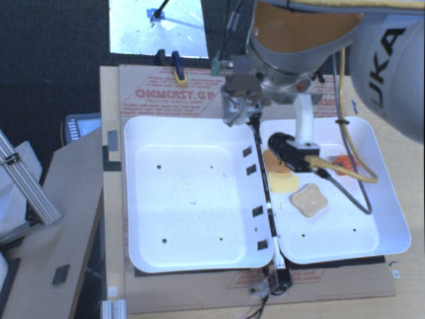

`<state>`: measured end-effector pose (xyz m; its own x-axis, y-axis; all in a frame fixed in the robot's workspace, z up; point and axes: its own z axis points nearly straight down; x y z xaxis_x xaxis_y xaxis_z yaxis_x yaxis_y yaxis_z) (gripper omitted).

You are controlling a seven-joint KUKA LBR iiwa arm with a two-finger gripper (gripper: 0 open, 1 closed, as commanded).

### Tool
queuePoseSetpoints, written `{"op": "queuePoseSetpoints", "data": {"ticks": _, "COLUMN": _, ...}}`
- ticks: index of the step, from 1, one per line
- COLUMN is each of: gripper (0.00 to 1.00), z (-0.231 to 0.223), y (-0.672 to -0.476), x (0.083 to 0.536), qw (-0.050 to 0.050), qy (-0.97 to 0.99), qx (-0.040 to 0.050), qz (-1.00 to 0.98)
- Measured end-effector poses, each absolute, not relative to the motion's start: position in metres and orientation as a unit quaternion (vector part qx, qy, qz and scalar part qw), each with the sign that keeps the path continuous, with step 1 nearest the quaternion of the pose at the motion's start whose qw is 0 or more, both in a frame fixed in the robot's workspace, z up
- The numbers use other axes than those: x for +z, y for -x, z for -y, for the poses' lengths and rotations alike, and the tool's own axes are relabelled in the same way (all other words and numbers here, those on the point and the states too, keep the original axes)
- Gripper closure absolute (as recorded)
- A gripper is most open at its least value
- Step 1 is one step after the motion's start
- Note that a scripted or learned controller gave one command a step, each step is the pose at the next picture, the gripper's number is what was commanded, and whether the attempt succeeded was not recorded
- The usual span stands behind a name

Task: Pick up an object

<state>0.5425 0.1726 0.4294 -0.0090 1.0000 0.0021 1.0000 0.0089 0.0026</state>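
Surface: pale wooden surface point(86, 198) with dark carpet point(46, 38) behind it. A square shiny metal plate point(156, 15) lies on the carpet, and a ribbed aluminium bar point(30, 188) leans at the left edge.

The grey-and-orange robot arm point(312, 18) fills the upper right. A brown cardboard sheet printed in red point(169, 93) lies under both bins, with a yellow clamp point(180, 77) at its back edge.

Bins: two, rims touching along the middle.
- Left shallow white plastic bin point(133, 178): bare white floor with a few small dark dots, so there is open room across its whole width.
- Right shallow white plastic bin point(372, 218): items are grouped in the back left part, and the front and right of the floor are open.
- Small black clips point(257, 211) along the shared rim: four.

Hand point(240, 115): above the back rim where the bins meet, apart from every item. Cannot tell how wide it is.

Items, all in the right bin (four, one of each):
- tan toast-shaped flat piece point(309, 200), nearest the front
- pale yellow flat piece point(284, 183), just beside it
- orange round flat piece point(273, 159), touching the yellow one and partly hidden
- small red-orange piece point(343, 163), to the right and partly hidden
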Motion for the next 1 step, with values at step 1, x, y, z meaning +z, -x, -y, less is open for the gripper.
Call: {"op": "queuePoseSetpoints", "data": {"ticks": 1, "gripper": 1.0, "z": -0.2387, "y": -0.4834, "x": 0.3971, "qw": -0.002, "qy": -0.703, "qx": -0.0008, "qz": -0.711}}
